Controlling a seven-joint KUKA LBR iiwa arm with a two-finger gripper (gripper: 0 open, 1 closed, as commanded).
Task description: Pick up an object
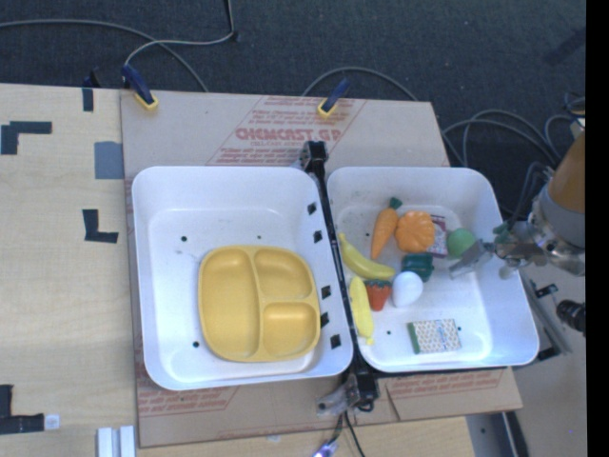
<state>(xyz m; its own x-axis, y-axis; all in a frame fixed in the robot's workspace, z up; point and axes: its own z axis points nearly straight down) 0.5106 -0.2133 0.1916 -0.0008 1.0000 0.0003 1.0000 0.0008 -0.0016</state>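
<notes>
The left bin holds a yellow divided tray. The right bin holds toy food: carrot, orange pumpkin, bananas, white egg. At its 3 o'clock rim the hand sits, fingers apart, beside a green ball; the bin's 5 o'clock floor lies bare.

The floor is dark grey carpet, with thin cables lying across it. The counter is light wood with black tape marks. A brown cardboard sheet (with red letters) is held on by two yellow clamps.
</notes>
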